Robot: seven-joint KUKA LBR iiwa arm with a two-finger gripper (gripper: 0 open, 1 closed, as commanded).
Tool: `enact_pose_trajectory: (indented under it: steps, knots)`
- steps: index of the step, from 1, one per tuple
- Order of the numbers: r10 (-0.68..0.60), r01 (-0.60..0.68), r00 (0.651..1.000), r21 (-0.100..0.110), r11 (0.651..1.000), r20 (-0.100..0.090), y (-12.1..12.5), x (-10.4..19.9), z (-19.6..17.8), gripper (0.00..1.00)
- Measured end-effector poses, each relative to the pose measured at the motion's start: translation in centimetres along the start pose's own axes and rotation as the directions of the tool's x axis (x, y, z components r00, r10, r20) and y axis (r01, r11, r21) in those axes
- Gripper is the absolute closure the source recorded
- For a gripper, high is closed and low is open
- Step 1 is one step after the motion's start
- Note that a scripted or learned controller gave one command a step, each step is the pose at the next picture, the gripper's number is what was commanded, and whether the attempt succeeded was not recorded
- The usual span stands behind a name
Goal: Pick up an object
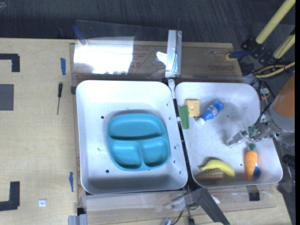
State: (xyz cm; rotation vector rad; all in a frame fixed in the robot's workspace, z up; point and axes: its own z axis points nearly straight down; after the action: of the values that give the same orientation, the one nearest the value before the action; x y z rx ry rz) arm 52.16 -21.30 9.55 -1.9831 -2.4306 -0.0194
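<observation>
Gripper (pixel 241 137) noted low in right bin (pixel 225 170), fingers parted, nothing between them. Toy carrot (pixel 251 161) lay just below and right of fingertips, apart; banana (pixel 217 166) farther down-left.

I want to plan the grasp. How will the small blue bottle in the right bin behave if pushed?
The blue bottle lies on its side, so it would probably roll. It looks small and likely light, so a nudge may slide it toward the yellow block.

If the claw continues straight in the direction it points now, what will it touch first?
The claw points toward the view's left, low over the right bin. Its way looks free across bare floor; further on stands the green block by the dividing wall. Depth is unclear.
</observation>
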Motion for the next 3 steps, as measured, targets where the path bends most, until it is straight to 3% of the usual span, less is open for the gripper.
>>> enact_pose_trajectory:
  steps: [1, 2, 3]
  knots:
    - [0.052, -0.052, 0.999, -0.009, 0.999, 0.0, -3.2, 0.9, 0.5, 0.0]
    - [0.226, -0.226, 0.974, -0.012, 0.974, -0.004, -3.0, 1.1, 0.5, 0.0]
    - [0.187, -0.187, 0.982, 0.0, 0.982, 0.01, -4.0, 0.4, -3.3, 0.0]
